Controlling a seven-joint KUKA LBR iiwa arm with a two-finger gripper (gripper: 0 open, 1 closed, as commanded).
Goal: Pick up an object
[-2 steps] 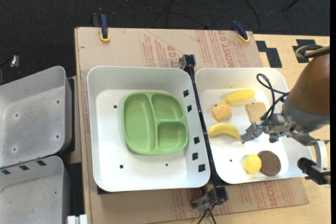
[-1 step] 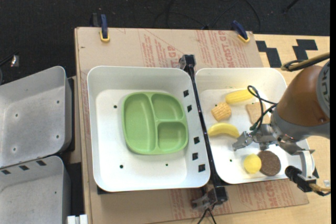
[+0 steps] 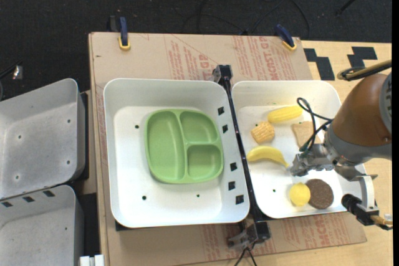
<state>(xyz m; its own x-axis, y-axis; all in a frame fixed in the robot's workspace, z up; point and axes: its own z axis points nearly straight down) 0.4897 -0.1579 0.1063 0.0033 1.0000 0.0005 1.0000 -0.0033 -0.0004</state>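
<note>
Here gripper [image 3: 303,163] low in right bin [image 3: 272,205], between banana [image 3: 267,156] and lemon [image 3: 300,195], likely choosing one; finger state not readable. Green tray [image 3: 184,145] in left bin.

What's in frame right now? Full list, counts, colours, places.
bins: 2, white, side by side on the bench
plate: 1, green, three compartments, in the left bin
corn cob: 1, yellow, far part of the right bin
corn piece: 1, orange-yellow, right bin, near the divider
banana: 1, yellow, middle of the right bin
bread slice: 1, tan, right bin, partly behind the arm
lemon: 1, yellow, near edge of the right bin
cookie: 1, dark brown, touching the lemon's right side
clamps: 2, blue and yellow, far edge of the board
arm: 1, grey and orange, over the right bin
gripper: 1, grey, above the lemon, beside the banana
</note>
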